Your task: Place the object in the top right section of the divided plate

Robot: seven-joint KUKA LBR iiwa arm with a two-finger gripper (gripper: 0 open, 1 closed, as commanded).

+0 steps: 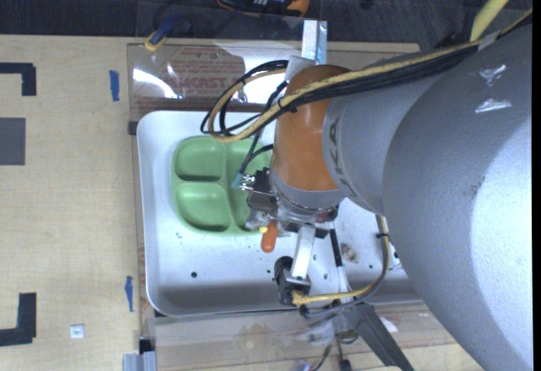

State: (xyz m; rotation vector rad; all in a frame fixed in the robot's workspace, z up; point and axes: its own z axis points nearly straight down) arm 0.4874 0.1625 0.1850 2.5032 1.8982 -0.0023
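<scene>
The green divided plate (201, 183) lies in the left white bin (161, 217). Two of its sections show on the left; the arm hides its right side. My gripper (260, 213) hangs below the orange wrist band, over the plate's lower right edge. A small orange object (268, 238) pokes out just under the gripper, beside the plate's rim and over the bin floor. From this angle I cannot make out whether the gripper holds it.
The large grey arm (439, 175) covers the right bin. Black and yellow cables (228, 111) loop over the plate's top edge. A white bracket (303, 268) hangs near the bin's front wall. A clear plastic sheet (203, 69) lies behind the bin.
</scene>
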